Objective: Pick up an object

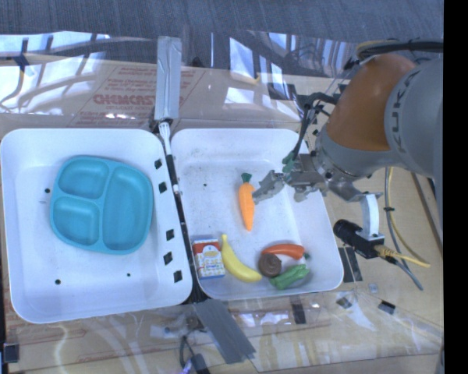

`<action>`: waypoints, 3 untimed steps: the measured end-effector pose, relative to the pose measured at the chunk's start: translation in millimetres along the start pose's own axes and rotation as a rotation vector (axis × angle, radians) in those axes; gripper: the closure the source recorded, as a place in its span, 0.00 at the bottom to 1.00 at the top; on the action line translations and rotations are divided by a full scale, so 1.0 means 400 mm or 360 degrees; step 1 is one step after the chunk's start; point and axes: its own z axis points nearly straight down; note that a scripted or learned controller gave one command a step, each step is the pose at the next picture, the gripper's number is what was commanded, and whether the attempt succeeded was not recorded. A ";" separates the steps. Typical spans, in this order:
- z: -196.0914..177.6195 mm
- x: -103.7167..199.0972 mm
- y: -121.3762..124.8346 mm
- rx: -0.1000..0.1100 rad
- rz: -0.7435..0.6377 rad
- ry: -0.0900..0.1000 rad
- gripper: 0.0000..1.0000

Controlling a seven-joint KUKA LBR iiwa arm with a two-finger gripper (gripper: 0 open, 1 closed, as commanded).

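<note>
The right bin [218, 150] holds several toy foods. An orange carrot [246, 202] lies near its middle, pointing toward the front. A yellow banana [238, 261], a small orange and white carton [208, 257], a red chili [283, 250], a brown round piece [270, 265] and a green pod [290, 276] sit along the front wall. My gripper [285, 188] hangs over the right side of this bin, just right of the carrot's top. Its fingers are open and nothing is between them.
A blue divided plate [101, 204] lies in the left bin [23, 271]. A ridge with black clips [171, 209] separates the two bins. The arm's orange band [370, 104] and cables [402, 244] hang over the bench to the right.
</note>
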 end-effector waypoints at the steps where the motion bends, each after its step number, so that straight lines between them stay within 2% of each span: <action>1: 0.313 0.005 0.113 -0.0004 -0.0026 -0.0002 0.00; 2: 0.292 -0.001 0.154 -0.0009 -0.0239 -0.0004 0.00; 3: 0.327 -0.014 0.115 -0.0007 -0.0463 -0.0001 0.00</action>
